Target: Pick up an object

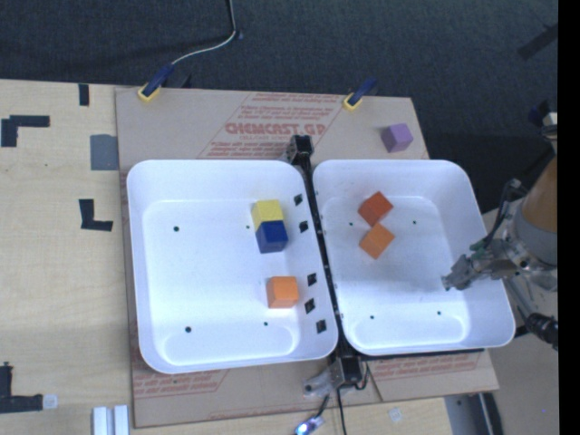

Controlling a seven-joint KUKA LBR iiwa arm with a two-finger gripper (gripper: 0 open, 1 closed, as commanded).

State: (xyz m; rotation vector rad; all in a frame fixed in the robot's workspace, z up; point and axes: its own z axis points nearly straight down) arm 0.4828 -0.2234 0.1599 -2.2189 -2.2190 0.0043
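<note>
Wooden bench (54,243) under a brown board (272,125) — bearing the left bin (145,270) at nine o'clock, the right bin (453,184) at three; purple cube (396,137) at one o'clock.

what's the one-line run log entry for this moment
gripper: over right bin, near its right wall, nothing seen held | right bin: two orange blocks | left bin: yellow, blue, orange cubes

Both bins (154,243) look like smooth, faintly glossy white plastic. Under them, a matt brown board (263,125) with red print, cardboard-like. The tabletop (54,297) reads as pale wood, matt.
</note>
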